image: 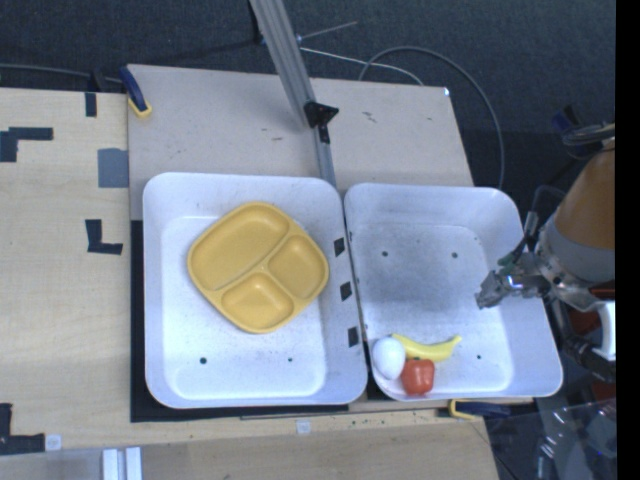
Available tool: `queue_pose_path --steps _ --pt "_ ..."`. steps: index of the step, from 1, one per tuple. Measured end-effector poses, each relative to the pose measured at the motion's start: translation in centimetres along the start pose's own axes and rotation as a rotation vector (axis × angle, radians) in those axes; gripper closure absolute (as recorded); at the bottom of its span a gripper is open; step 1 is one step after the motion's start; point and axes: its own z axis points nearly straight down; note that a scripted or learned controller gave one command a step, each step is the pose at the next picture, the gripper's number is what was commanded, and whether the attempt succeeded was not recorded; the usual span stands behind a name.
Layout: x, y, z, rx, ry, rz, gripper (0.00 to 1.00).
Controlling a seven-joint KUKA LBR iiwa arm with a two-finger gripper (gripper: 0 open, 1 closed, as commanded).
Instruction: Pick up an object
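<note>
- Two white bins sit side by side on the bench: the left bin and the right bin.
- My arm comes in from the right, grey with the orange band, hanging over the right bin's right wall.
- A yellow three-compartment plate lies flat in the left bin, turned at an angle, a bit up from the middle.
- My gripper hovers at the right bin's right side, tips pointing left; nothing sits between them, and I cannot tell whether they are spread or closed.
- A yellow banana lies along the right bin's near edge, well apart from my gripper.
- A red pepper-like piece sits just below the banana, touching it.
- A white ball-shaped object rests in the near left corner, against the banana's left end.
</note>
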Motion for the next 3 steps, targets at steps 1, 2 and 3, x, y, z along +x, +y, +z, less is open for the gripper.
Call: queue_pose_path --steps 1,2,3 --pt "-0.2 0.0 -4.2 0.001 0.0 0.0 1.0" --pt "-0.2 0.1 -6.3 0.004 0.002 0.0 1.0" --pt "5.9 2.1 -6.5 0.005 0.004 -0.006 1.0"
